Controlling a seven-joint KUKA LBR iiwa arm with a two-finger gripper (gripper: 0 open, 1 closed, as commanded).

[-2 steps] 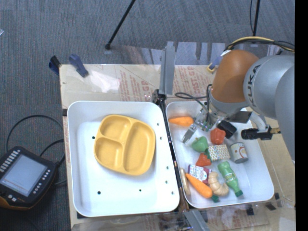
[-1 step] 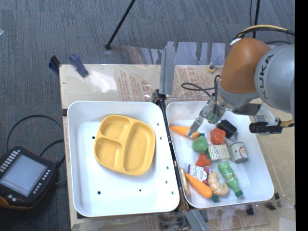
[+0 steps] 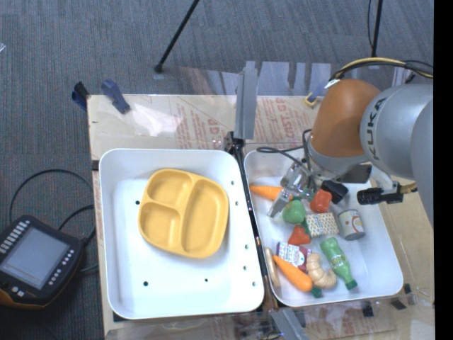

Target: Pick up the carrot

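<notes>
We note even, soft overhead light, bright on the two white bins [image 3: 113, 190] with mild glare on the taped cardboard [image 3: 205, 122] past their far edges, faint shadows under the yellow plate [image 3: 185, 212], dim carpet beyond, overall focus slightly soft, grainy.

orange carrot [image 3: 267, 191], yellow plate [image 3: 185, 213], green bottle [image 3: 338, 261], white bins [image 3: 113, 190]

The arm [image 3: 382, 129] runs out of the picture at the right edge, and its bulk covers the right bin's [image 3: 393, 261] far corner. The gripper [image 3: 287, 193] is too small and cluttered to read. The teach pendant [image 3: 32, 257] is cut off at the left edge.
</notes>
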